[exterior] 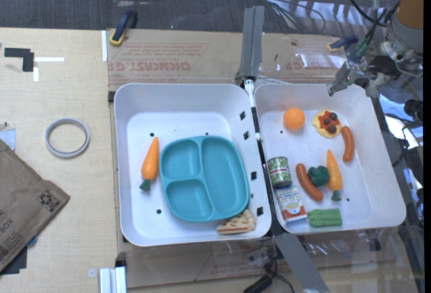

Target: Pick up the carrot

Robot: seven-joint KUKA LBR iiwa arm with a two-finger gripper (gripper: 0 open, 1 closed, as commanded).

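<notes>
Orange carrot [150,160] in left bin [128,170] | arm above right bin's [384,211] far corner; fingers [350,76] spread, released

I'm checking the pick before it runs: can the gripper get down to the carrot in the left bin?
Probably yes. The carrot lies alone on bare bin floor between the bin's left wall and the teal plate, nothing on top. The gripper hangs over the right bin's far edge, so it must cross over.

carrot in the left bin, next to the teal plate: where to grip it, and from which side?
Grip the carrot across its thick orange middle, coming straight down from above. It lies flat on the left bin floor, tip toward the far wall, green stub nearest the camera. Close the fingers across its width: the divided plate sits close on one side, so I'd keep the opening narrow. The gripper is over the other bin's far edge.
</notes>
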